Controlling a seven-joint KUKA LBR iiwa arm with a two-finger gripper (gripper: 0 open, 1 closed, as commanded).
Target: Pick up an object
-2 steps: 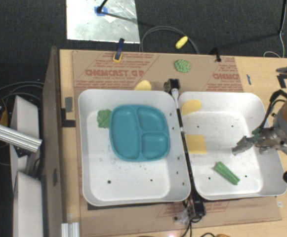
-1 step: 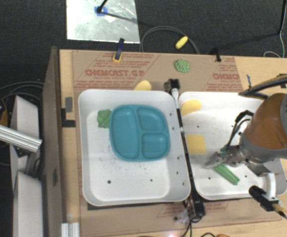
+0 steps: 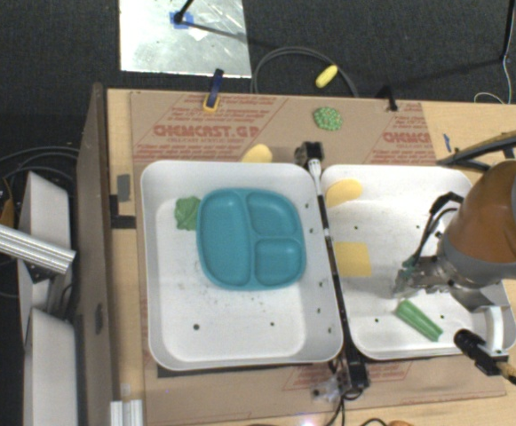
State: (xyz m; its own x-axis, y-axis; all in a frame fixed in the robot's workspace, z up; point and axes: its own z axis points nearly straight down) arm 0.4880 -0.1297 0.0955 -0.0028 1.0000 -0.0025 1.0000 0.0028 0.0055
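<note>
Right now the two-finger gripper [image 3: 410, 280] is hovering low in the right shallow white bin [image 3: 391, 349], its opening impossible to tell; just below it is lying a small green plastic-looking stick [image 3: 417, 319], probably light, stiff and slippery, best pinched across its narrow middle

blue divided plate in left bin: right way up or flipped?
Right way up: the blue divided plastic plate shows its three recessed compartments facing the camera.

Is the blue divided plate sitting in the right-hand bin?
No, the blue divided plate lies in the left bin, beside a small green piece.
</note>
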